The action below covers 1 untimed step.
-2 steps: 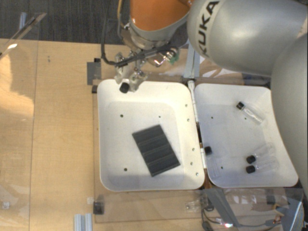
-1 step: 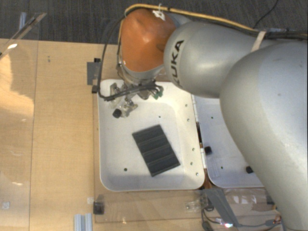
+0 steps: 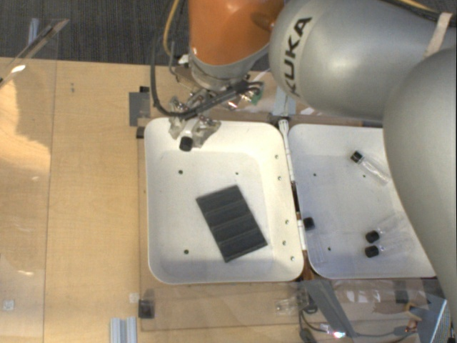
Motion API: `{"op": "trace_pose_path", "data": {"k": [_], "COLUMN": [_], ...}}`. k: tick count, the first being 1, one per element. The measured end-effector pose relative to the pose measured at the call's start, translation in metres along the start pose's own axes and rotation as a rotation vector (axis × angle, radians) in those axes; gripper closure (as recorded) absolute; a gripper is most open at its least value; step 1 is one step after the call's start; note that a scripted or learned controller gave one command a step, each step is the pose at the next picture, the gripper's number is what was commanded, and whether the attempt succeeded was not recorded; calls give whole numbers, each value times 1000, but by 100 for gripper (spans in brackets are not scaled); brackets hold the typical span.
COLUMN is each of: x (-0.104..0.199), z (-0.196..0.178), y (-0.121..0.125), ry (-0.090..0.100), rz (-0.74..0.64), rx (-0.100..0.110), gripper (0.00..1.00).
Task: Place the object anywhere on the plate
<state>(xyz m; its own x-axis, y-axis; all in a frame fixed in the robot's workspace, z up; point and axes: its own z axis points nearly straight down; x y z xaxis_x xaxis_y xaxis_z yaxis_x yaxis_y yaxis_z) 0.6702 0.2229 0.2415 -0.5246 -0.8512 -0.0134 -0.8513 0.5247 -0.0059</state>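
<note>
Small black nub (image 3: 186, 143) sits at the far left corner of the left bin (image 3: 151, 213), right under the claw (image 3: 191, 128). Can't tell if it's a loose object or part of the claw. Can't tell if the claw is open or closed either; the metal parts there are too cluttered to read.

Dark ribbed plate (image 3: 230, 223) lies flat on the left bin's floor, near the middle and toward the near side, turned at a slant to the bin walls. Nothing lies on it. The nub and claw are well apart from it, toward the far wall.

In the right bin (image 3: 335, 191), a clear tube (image 3: 369, 166) with a black cap lies on its side near the far part. Two black pieces (image 3: 371, 244) sit close together toward the near right. Another small black bit (image 3: 308, 223) sits at the bin's left wall, by the divide between the bins.

The grey arm (image 3: 343, 56) comes in from the right over the far edge of both bins and covers part of the right bin. Its orange band (image 3: 225, 20) is above the claw, and cables (image 3: 171, 27) loop beside the band.

Both bins rest on the wooden desk (image 3: 78, 191).
</note>
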Motion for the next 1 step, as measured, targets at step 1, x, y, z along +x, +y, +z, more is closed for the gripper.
{"op": "trace_pose_path", "data": {"k": [1], "x": [56], "z": [112], "y": [-33], "ry": [6], "rz": [816], "rx": [2], "gripper": [100]}}
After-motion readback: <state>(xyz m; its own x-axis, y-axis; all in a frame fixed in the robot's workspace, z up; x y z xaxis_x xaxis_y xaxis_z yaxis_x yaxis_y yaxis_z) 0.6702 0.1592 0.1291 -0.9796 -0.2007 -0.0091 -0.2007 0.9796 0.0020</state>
